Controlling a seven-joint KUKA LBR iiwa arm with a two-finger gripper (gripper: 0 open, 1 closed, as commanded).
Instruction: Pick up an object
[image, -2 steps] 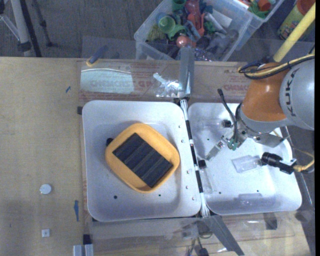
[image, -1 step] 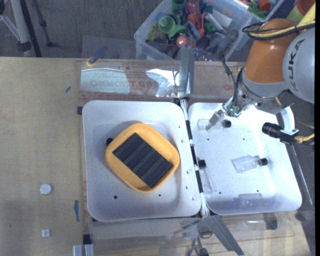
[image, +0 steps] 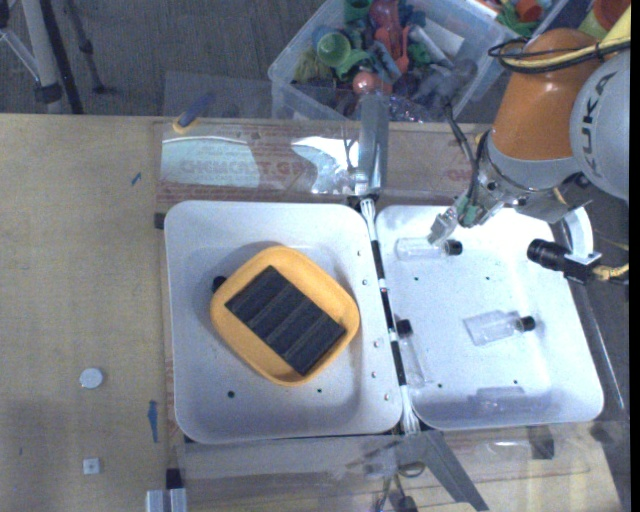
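Left bin (image: 190, 300): yellow tray (image: 284, 314) fills centre, margins free. Right bin (image: 560, 390): two clear vials (image: 495, 327), open floor between; arm (image: 545, 110) overhangs far corner.

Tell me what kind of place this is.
Probably a robotics lab set up for grasping trials: a KUKA arm reaches over two white bins on a wooden bench, with a clear tub of assorted toys behind.

The arm (image: 560, 100) is cut off by the top and right edges. Behind the right bin (image: 500, 400), a clear tub's (image: 400, 60) jumbled toys are too small to identify, its top cropped.
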